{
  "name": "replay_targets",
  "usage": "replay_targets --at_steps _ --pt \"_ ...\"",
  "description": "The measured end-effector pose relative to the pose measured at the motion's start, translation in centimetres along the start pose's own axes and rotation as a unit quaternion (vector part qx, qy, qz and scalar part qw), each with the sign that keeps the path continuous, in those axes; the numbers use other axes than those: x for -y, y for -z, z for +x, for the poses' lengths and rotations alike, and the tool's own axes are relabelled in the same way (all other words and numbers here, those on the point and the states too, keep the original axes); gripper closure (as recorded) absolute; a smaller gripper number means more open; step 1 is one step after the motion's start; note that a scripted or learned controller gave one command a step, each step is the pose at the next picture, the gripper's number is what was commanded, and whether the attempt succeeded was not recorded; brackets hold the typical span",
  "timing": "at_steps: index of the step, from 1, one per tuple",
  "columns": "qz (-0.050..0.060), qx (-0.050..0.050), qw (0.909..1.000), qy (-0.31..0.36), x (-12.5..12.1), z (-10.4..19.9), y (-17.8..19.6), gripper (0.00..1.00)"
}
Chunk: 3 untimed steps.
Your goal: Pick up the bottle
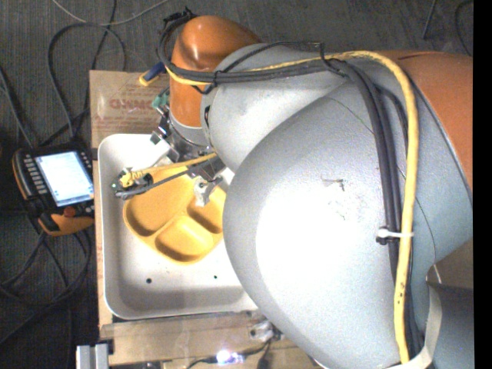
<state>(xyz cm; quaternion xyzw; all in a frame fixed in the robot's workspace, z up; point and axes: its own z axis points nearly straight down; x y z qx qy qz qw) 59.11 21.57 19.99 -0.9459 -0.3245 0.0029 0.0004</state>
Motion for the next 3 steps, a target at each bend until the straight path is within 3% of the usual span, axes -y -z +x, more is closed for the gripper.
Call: replay_targets --at_steps 1,2,3 --pt "0.0 0.002 0.9956 0.093 6.0 -4.9 -5.9 0.0" --pt "0.001 -0.002 0.9988 0.05 -2.4 -4.4 -10.3 0.0" --pt "0.006 0.011 0.9975 0.069 -1.8 1.5 -10.8 0.0"
